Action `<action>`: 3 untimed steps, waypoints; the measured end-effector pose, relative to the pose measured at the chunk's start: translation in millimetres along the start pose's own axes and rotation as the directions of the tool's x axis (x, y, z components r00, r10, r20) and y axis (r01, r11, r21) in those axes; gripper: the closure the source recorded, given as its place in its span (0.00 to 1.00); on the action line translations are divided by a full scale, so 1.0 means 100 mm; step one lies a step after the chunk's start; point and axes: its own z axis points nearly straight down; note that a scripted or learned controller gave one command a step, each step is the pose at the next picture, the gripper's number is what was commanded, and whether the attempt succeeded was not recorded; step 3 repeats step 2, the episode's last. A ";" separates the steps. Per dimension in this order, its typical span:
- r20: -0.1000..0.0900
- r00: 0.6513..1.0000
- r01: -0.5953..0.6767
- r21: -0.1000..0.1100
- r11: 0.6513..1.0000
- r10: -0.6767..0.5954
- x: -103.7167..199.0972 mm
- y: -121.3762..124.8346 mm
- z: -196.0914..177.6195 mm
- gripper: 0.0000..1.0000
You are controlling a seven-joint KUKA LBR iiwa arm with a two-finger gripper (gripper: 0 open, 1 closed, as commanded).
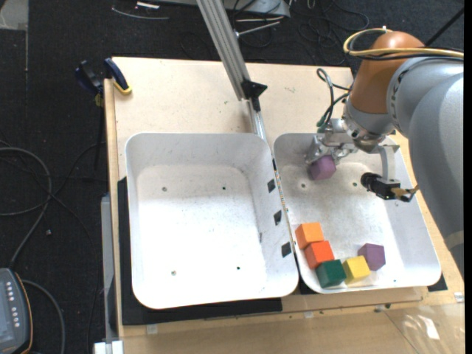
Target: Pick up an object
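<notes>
We see the pincer (325, 155) over the far end of the right bin (413, 220), clamped on a mauve block (322, 168) that sits between its fingers just under the wrist. We cannot tell whether the block is clear of the bin floor or resting on it. To do this step well, in our judgement, we should lift straight up, slowly and without any sideways pull, because the block looks held near its top and could slip or twist out. We would keep the grip firm until the block is well above the bin wall. Nearer the camera than the pincer, well apart from it, lies a cluster: an orange block (310, 233), a red block (319, 253), a green block (331, 272), a yellow block (356, 268) and a purple block (373, 255), packed close together. None of them stands in the way of a straight lift. To the pincer's left, the bins' shared wall and the left bin (140, 153) are near, so drifting that way is the risk.
</notes>
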 end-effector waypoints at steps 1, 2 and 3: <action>-0.006 1.000 0.005 0.000 1.000 -0.005 1.05 -0.32 -0.93 1.00; -0.004 1.000 0.004 0.003 1.000 -0.003 1.59 -0.19 -0.98 1.00; -0.004 1.000 0.004 0.003 1.000 -0.003 1.59 -0.19 -0.98 1.00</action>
